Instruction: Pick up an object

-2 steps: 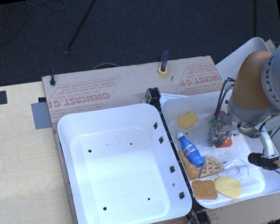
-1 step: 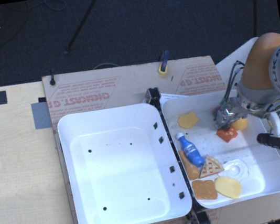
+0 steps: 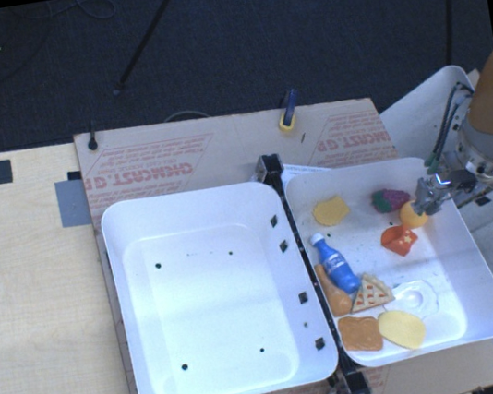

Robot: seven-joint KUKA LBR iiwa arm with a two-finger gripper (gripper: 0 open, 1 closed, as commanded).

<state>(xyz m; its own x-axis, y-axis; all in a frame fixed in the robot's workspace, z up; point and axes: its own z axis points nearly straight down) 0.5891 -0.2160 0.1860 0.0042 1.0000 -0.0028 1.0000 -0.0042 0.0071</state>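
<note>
We saw dark carpet floor with cables up top, a light wood counter on the left, and printed cardboard under the bins.

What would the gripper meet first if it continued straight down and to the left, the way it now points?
Probably the small yellow-orange piece right at the gripper tip in the right bin, then the red toy just beyond. Depth is unclear from above, so this is a guess.
</note>
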